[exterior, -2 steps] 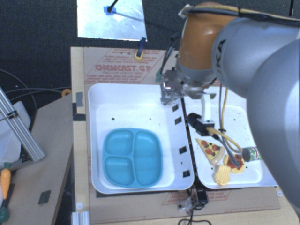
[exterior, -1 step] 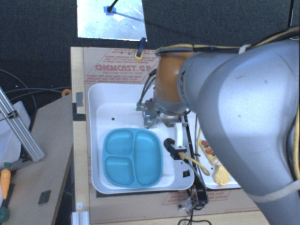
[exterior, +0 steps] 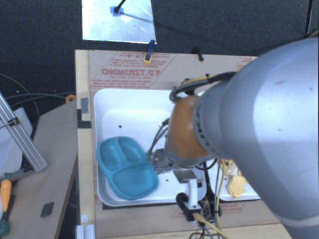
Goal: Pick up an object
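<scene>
A blue dish (exterior: 124, 169) with three compartments lies in the front left part of the left white bin (exterior: 101, 114). My gripper (exterior: 157, 162) hangs low over this bin, right against the dish's right edge; the wrist and its orange band (exterior: 184, 133) hide most of it. Whether it touches the dish is unclear. A pale yellow ridged object (exterior: 237, 184) lies in the right bin (exterior: 249, 197), just past the arm.
The grey arm (exterior: 269, 133) covers most of the right bin and the right half of the view. Cables (exterior: 207, 210) dangle by the bins' front rim. Cardboard (exterior: 129, 71) lies behind the bins. An aluminium frame (exterior: 20, 133) stands at the left.
</scene>
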You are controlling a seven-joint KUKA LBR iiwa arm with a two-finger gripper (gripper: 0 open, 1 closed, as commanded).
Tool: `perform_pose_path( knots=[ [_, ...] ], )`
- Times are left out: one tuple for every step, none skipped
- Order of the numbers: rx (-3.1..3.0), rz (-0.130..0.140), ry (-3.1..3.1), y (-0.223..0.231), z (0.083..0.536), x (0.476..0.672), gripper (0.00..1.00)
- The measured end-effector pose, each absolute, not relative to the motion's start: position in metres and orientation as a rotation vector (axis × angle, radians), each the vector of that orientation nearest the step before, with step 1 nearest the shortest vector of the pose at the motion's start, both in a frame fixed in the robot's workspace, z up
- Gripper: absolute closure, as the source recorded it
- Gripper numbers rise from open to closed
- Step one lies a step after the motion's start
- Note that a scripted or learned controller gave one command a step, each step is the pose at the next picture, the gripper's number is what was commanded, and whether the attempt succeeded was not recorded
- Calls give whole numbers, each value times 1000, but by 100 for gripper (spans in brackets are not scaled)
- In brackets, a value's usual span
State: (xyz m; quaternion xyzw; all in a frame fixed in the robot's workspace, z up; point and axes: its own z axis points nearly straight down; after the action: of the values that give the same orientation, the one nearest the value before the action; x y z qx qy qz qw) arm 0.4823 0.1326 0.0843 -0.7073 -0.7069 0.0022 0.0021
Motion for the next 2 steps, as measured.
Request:
perform_pose_path(
  knots=[
    [-2223, -31, -2236, 154, 330, 565, 100],
    [-2219, 10, -2219, 158, 189, 607, 100]
  ],
)
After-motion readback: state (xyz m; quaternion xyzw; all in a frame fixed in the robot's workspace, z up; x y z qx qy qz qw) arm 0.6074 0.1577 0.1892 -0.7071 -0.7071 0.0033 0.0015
